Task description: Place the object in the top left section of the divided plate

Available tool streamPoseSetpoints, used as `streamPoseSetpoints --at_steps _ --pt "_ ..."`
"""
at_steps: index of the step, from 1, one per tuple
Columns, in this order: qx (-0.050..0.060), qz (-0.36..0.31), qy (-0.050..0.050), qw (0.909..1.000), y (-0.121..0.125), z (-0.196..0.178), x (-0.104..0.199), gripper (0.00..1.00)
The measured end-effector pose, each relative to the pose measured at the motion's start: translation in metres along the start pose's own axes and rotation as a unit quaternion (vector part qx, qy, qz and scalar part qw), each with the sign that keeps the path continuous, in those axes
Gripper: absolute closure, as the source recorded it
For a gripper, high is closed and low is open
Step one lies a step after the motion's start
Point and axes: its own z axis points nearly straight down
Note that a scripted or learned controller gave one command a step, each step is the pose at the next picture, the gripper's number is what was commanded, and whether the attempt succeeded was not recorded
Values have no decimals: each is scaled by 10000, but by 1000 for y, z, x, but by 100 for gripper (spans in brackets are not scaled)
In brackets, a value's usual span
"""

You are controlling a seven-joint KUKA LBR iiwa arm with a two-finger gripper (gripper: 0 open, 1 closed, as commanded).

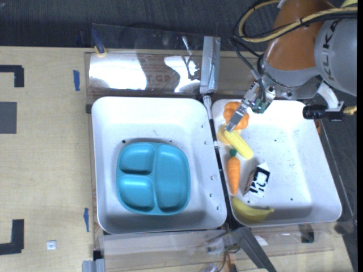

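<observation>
A blue divided plate (153, 177) lies in the left bin (108, 118), with nothing in its top left section (136, 158). In the right bin (295, 152), along its left wall, lie an orange fruit (229, 109), a yellow corn cob (239, 143), a carrot (233, 174) and a banana (249, 210). My gripper (233, 126) reaches down and to the left from the arm. Its tip is over the orange fruit's lower edge and the upper end of the corn cob. Whether it touches either one is unclear.
A black and white box (259, 180) lies beside the carrot. A ridge where the two bin walls meet (215, 152) separates the bins. A clear panel (153, 67) and a metal post (210, 64) stand behind the left bin. The arm's body (300, 33) hangs over the right bin's far edge.
</observation>
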Motion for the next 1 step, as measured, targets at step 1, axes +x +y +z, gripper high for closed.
streamPoseSetpoints --at_steps 1 --pt "12 -263 15 9997 -15 29 115 100"
